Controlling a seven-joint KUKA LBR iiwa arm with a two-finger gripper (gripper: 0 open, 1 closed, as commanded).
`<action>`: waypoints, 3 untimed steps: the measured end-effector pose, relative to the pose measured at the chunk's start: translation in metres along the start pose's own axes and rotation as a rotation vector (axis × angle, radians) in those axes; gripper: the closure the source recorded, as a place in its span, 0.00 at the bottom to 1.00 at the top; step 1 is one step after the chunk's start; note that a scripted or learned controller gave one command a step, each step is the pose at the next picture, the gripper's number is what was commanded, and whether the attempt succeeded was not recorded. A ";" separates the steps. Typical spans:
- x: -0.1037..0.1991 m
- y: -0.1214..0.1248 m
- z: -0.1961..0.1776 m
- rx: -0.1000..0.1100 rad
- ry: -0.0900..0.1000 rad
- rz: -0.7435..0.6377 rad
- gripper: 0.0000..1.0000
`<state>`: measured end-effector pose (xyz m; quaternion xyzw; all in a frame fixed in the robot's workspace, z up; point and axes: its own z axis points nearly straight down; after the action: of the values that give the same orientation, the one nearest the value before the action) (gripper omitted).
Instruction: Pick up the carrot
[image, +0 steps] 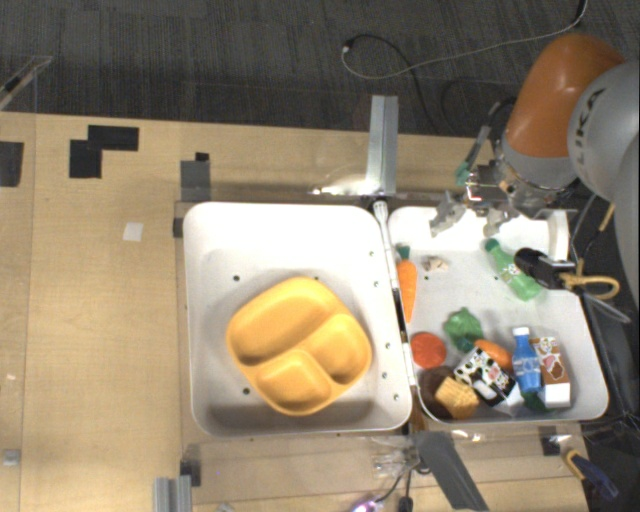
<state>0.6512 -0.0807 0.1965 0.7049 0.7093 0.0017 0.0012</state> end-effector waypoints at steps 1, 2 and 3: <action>0.109 0.019 0.010 -0.002 0.001 -0.114 0.00; 0.072 0.016 0.010 -0.002 -0.001 -0.147 0.00; 0.129 -0.008 -0.099 -0.003 0.001 0.287 0.00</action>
<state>0.6423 0.0478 0.2955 0.7991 0.6012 0.0029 0.0016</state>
